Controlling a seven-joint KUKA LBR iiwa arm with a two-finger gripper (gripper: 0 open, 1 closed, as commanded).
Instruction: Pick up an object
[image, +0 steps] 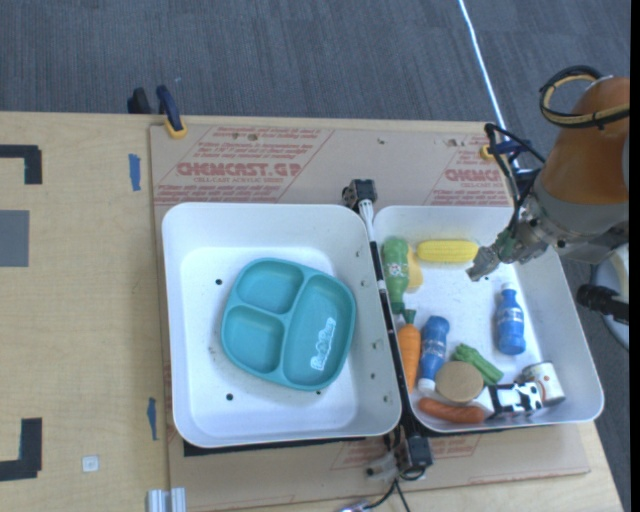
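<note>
Counting across the table (70, 330), we find two white bins. Our left bin (190, 300) holds one teal divided plate (288, 323). Our right bin (575, 350) holds two blue bottles (509, 320) (434, 350), one yellow corn cob (446, 251), one green bottle (396, 268), one carrot (410, 350), one round tan disc (459, 382), one red pepper (450, 410) and one black-and-white toy (520, 395). Our pincer (484, 264) hovers beside the corn's right end, holding nothing; we cannot tell how wide it stands.
</note>
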